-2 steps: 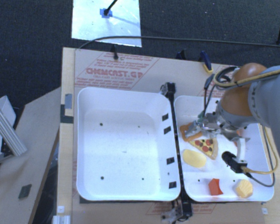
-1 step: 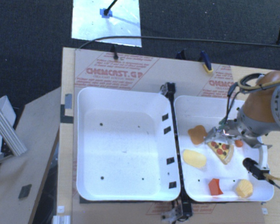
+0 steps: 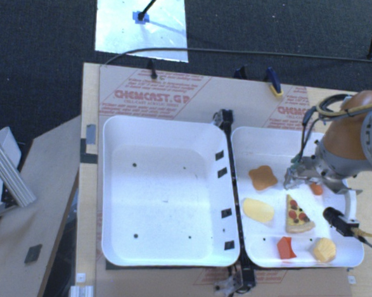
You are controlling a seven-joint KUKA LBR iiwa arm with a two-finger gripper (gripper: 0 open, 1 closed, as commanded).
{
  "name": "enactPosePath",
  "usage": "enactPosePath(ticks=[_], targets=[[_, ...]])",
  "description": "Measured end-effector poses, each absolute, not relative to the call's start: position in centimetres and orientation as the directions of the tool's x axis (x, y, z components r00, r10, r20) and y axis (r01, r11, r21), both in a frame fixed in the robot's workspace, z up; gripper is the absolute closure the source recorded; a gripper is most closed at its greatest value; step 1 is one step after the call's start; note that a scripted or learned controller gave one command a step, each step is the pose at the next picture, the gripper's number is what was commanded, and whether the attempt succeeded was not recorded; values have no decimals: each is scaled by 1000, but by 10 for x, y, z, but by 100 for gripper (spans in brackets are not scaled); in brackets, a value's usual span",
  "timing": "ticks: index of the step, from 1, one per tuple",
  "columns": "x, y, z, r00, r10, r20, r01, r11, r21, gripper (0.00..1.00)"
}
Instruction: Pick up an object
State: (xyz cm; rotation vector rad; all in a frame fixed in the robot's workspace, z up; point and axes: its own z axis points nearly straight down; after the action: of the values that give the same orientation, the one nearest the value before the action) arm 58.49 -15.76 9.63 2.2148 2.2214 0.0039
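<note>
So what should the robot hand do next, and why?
Probably drop straight down a little. The gripper hovers in the right bin between the orange toy and the pizza slice, with nothing seen between its fingers, so it should likely lower onto one.

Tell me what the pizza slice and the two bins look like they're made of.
The pizza slice looks like molded toy plastic: flat painted red dots, a smooth tan crust, no real texture. Rubber or foam can't be ruled out. The right bin and left bin look like thin, glossy white formed plastic, judging by their rounded corners and soft sheen.
</note>
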Motion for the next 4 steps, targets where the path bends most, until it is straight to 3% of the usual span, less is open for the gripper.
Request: enactPosePath(ticks=[1, 2, 3, 4], targets=[[585, -157, 96, -3, 1000, -1, 1000, 3, 5, 0], [536, -140, 85, 1, 1000, 0, 1000, -1, 3, 0], [532, -186, 85, 2, 1000, -2, 1000, -2, 2, 0], [568, -136, 85, -9, 1000, 0, 1000, 9, 4, 0]])
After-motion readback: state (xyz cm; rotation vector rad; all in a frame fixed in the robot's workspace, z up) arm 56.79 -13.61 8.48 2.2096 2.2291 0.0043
